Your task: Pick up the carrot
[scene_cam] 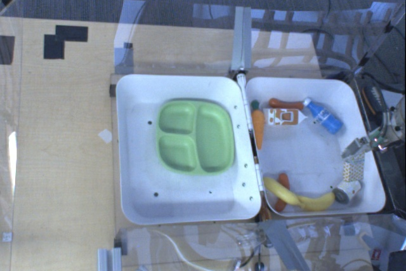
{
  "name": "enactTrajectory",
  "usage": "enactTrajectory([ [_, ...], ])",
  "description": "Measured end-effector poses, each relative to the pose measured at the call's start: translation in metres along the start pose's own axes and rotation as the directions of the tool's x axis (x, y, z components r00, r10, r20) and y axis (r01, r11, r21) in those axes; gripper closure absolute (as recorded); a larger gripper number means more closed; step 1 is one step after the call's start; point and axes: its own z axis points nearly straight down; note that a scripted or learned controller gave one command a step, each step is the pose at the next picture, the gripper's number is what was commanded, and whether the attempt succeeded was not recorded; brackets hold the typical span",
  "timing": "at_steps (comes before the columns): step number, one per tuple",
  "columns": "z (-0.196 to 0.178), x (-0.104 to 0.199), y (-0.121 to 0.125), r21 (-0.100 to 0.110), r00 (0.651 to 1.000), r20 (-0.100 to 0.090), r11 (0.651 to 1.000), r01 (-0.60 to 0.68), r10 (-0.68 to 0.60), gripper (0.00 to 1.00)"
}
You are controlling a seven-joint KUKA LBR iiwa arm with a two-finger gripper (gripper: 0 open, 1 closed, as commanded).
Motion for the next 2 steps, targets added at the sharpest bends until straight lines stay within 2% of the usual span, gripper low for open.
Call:
enactTrajectory([
  [2,-0.023,-0.001,0.005,-0.011,1.000,0.008,1.000,0.009,-0.009,1.00],
])
